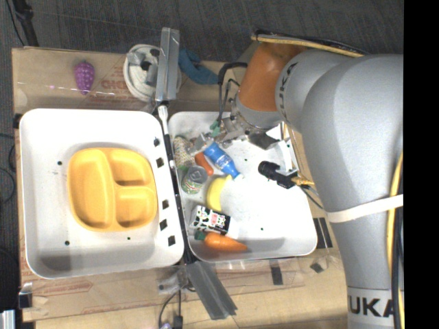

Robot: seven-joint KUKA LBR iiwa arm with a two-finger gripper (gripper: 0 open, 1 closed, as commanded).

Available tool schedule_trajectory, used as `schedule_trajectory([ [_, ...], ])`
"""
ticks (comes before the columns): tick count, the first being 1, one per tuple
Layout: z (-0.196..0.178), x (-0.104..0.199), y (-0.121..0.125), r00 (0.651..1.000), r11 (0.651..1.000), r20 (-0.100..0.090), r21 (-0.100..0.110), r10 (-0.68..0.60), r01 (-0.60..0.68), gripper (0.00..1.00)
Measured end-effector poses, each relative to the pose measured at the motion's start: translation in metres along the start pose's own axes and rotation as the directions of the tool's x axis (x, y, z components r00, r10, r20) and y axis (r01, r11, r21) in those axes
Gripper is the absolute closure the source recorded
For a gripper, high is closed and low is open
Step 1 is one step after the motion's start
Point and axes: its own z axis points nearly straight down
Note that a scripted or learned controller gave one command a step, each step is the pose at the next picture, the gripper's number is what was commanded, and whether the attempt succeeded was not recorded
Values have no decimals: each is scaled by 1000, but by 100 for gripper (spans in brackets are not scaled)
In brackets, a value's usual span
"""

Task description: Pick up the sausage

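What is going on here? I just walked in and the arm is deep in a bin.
The grey arm reaches from the right into the right bin, its claw down among the clutter near the bin's far end. A reddish sausage lies just beside a blue bottle; nothing looks lifted. The left bin holds a yellow tray.

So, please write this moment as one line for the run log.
arm: over right bin | gripper: near bin's top-left clutter | sausage: lying beside blue bottle, not held | yellow tray: in left bin
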Motion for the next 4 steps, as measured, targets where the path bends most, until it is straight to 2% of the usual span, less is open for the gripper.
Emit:
schedule_trajectory([
  [1,-13,1,3,1000,1000,1,-5,-5,5,100],
  [2,-13,1,3,1000,1000,1,-5,-5,5,0],
  [3,1,12,5,980,980,9,-5,-198,198,0],
  [4,-8,15,5,979,979,3,-5,-203,203,100],
])
